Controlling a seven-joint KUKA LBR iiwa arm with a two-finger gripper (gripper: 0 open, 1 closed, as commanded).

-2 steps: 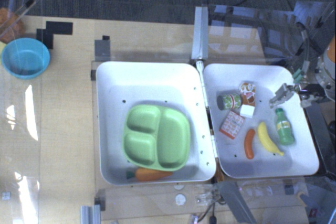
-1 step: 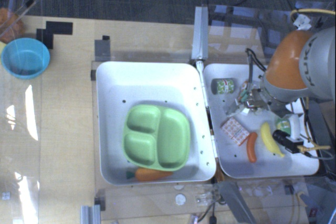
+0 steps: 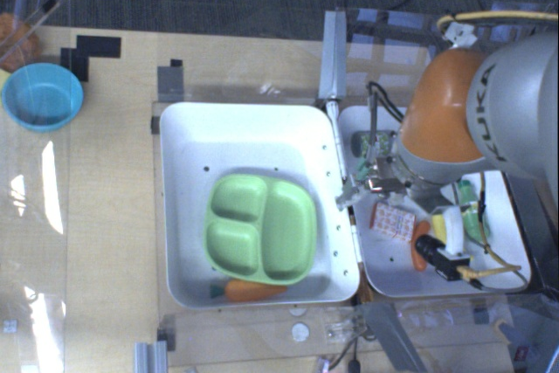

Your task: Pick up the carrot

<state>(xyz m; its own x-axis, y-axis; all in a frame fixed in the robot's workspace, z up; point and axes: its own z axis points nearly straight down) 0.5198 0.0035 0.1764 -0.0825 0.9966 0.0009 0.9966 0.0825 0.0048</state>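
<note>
Two white bins sit side by side on a pale wooden bench. Low in the left bin [image 3: 183, 188], the carrot [image 3: 253, 291] lies untouched beside a green divided plate [image 3: 260, 228]. Above the right bin [image 3: 515, 223], the arm [image 3: 489, 109] hovers; nothing is picked up yet.

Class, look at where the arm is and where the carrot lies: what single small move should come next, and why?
Probably swing the gripper left, across the wall between the bins. The carrot lies in the left bin, against the near edge of the green divided plate, while the gripper hangs over the right bin.
</note>
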